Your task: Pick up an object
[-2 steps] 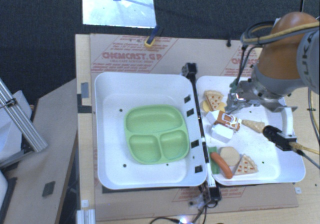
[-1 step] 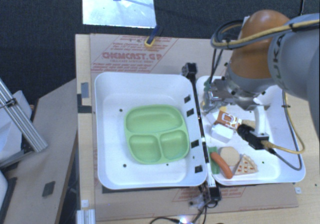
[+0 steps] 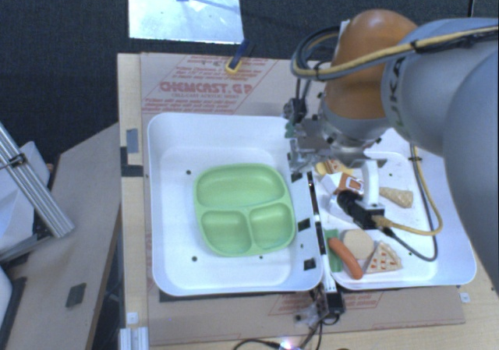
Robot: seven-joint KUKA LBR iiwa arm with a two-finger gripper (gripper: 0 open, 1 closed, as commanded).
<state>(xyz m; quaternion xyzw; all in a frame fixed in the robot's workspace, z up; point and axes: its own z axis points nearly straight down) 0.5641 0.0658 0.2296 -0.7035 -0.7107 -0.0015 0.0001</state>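
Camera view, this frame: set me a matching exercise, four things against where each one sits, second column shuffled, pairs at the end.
Things:
1. green divided tray
2. hot dog
3. pizza slice
4. gripper

Places:
A. near edge of the right bin, just right of the divider
B. middle of the left bin
C. over the far part of the right bin, near the divider
D. near edge of the right bin, to the right of the round bread slice

Pairs: 1-B, 2-A, 3-D, 4-C

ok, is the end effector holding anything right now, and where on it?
Cannot be told: the end effector sits low over the right bin, its tip hidden among the toy food.
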